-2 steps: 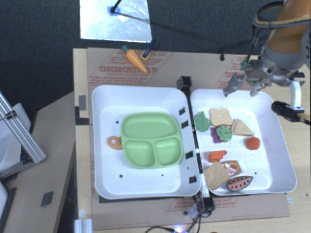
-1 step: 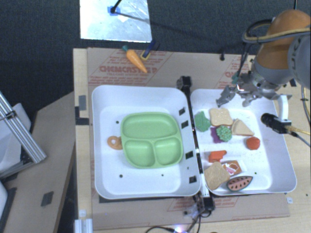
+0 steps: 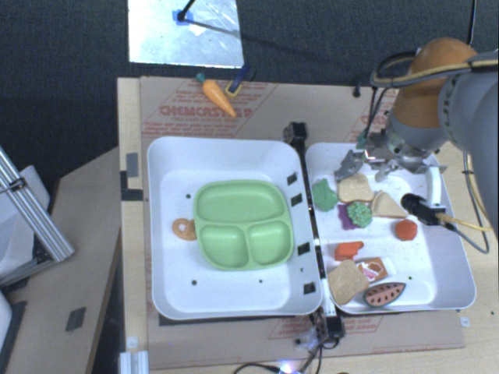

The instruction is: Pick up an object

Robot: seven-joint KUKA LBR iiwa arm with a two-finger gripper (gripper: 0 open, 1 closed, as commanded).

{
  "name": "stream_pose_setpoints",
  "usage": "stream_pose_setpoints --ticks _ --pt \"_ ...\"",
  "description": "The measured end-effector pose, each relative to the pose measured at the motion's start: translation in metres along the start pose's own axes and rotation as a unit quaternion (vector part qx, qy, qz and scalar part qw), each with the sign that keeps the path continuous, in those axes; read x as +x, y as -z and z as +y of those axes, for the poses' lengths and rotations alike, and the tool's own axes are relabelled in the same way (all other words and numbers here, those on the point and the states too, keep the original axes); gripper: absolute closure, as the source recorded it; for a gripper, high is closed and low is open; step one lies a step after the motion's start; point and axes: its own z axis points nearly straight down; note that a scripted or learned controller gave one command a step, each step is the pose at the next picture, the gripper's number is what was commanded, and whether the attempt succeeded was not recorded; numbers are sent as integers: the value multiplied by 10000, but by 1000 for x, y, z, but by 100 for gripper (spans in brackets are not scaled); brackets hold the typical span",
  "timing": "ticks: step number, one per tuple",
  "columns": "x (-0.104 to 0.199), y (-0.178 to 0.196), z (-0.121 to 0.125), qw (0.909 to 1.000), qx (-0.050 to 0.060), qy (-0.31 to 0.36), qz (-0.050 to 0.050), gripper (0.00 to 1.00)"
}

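Observation:
My gripper [image 3: 365, 164] hovers over the far end of the right bin [image 3: 456, 275], open, with nothing between its fingers. Just below it lies a slice of toast [image 3: 355, 187]. Around the toast are a green leaf [image 3: 323, 195], a purple and green bunch [image 3: 357, 214] and a triangular bread piece [image 3: 387, 205]. Further toward the front sit a red tomato [image 3: 405, 230], an orange-red piece [image 3: 348, 249], a small pink-red item [image 3: 373, 268], a bread slice [image 3: 346, 281] and a watermelon slice [image 3: 384, 294].
The left bin [image 3: 168, 178] holds a green divided plate [image 3: 242, 224] and a small brown ring [image 3: 184, 229]. A toy carrot [image 3: 218, 97] lies on the bench behind the bins. A foil sheet [image 3: 185, 22] is at the back. The arm enters from the upper right.

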Motion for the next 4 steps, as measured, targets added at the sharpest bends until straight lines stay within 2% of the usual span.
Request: stream_pose_setpoints --ticks 1,2,4 --pt "1 -52 0 10000 -6 -9 -2 0" --pt "0 -38 2 10000 -48 -10 -8 100" --pt "3 81 10 10000 -56 12 -9 100"
